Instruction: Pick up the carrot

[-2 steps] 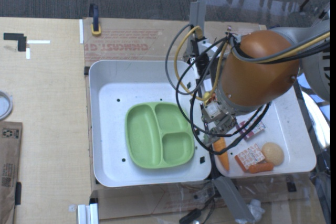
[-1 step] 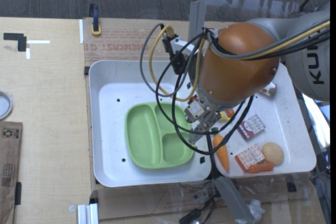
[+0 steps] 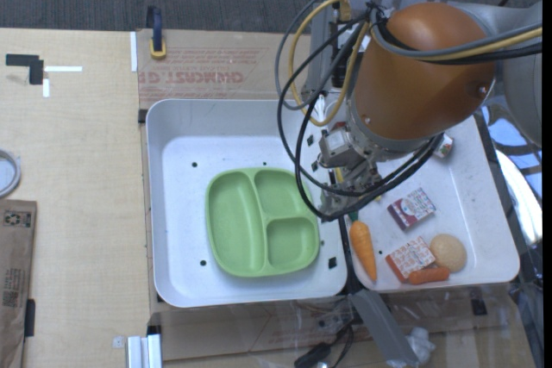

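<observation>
Gripper (image 3: 339,201) sits low over the ridge btwn the two bins; can't tell its finger state (wrist and cables block it). Carrot (image 3: 362,249) lies just below the gripper tip, not held, in the right bin (image 3: 483,185) by its left wall. Green divided plate (image 3: 261,222) is left of the tip, in the left bin (image 3: 172,185). Small red box (image 3: 410,208) sits right of the tip.
</observation>
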`<action>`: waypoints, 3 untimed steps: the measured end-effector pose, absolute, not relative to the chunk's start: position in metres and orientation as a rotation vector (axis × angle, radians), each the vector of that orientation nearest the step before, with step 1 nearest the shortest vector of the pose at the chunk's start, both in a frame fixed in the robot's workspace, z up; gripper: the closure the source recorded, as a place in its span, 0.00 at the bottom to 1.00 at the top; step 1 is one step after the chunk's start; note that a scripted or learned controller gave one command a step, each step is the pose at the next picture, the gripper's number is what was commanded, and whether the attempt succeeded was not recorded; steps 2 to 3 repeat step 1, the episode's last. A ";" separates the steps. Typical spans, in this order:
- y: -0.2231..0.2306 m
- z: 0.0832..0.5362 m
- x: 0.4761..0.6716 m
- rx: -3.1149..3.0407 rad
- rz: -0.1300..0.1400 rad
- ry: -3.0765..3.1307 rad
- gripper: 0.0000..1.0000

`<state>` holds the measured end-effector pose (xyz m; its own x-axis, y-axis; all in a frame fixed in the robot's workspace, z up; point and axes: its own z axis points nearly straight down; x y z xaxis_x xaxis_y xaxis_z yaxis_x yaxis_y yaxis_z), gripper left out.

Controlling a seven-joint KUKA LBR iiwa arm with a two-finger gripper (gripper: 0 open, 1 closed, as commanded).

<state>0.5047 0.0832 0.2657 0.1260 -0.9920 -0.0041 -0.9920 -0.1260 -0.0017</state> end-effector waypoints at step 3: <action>0.051 0.191 0.511 -2.502 0.006 1.899 1.00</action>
